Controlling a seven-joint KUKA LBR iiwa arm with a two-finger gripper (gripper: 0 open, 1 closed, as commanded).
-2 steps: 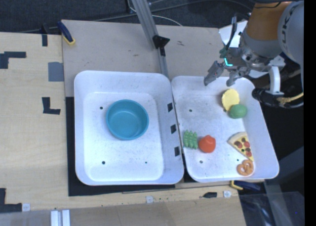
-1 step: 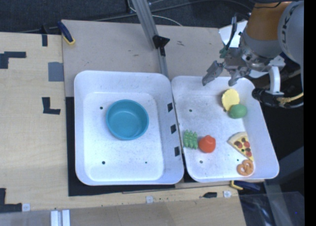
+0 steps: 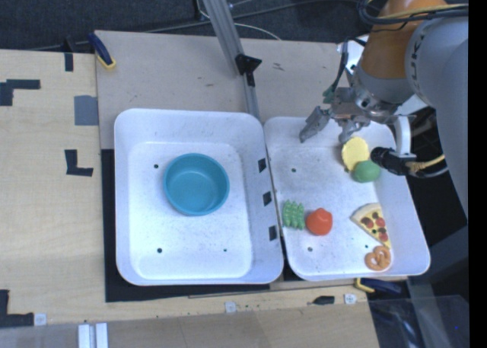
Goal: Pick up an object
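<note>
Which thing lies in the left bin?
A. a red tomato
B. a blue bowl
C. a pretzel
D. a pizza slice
B: the blue bowl sits alone in the left bin, while the food toys lie in the right bin.

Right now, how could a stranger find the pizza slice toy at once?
Look in the right white bin, near its front right corner. The pizza slice lies right of the red tomato, just above the pretzel. It alone is a yellow triangle with red dots.

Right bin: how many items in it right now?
6. Yellow piece and green ball at the far right, green block beside tomato near the middle, pizza slice and pretzel at the near right.
</note>
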